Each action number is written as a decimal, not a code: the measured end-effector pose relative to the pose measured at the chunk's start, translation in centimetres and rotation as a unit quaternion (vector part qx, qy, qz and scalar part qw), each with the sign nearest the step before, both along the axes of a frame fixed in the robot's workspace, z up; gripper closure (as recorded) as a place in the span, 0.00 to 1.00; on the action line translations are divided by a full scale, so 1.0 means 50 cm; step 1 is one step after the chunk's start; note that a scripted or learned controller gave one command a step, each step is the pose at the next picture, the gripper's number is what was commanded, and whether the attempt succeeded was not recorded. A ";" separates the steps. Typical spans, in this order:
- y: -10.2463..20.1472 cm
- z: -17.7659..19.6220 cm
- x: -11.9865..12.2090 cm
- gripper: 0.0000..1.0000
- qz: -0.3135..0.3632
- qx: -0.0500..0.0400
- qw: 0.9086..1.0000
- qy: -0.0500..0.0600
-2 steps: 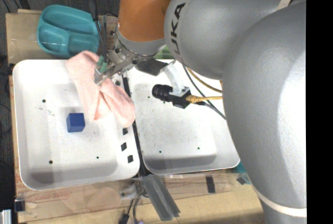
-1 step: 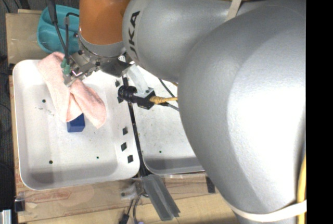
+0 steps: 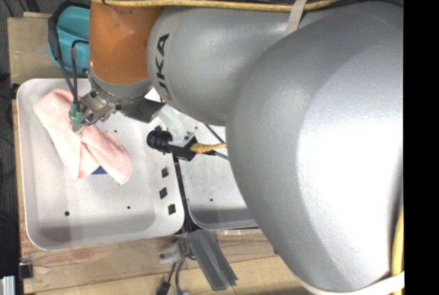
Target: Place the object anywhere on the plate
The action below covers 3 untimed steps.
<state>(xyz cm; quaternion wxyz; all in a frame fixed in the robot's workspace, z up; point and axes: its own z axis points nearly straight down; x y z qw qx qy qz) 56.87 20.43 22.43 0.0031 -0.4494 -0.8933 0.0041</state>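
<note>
Pink cloth (image 3: 103,149) lies crumpled in the left bin (image 3: 27,177), spread from the upper left corner toward the middle, with one fold resting over a small blue item (image 3: 101,169). The gripper (image 3: 81,116) is down at the cloth's upper part, touching or just above the fabric. Whether it is open or closed, and whether it has any cloth in its hold, cannot be told at this angle. The orange band (image 3: 120,40) and the grey arm body cover most of the right bin (image 3: 219,219), so the plate's position cannot be confirmed. Assessment: the step in hand is the grasp of the cloth. To do it well, the grip should take a raised fold, not flat fabric pressed against the bin floor, and should close fully before any lift. The lift should be straight up and slow, high enough for the hanging end to pass over the wall between the bins. Risk noted: the cloth may drag the blue item along or slip free when only a thin layer is pinched. A black cable fitting (image 3: 160,140) near the dividing wall could snag a trailing corner.
</note>
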 end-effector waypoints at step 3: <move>-0.008 -0.017 0.133 1.00 0.132 0.002 0.991 -0.004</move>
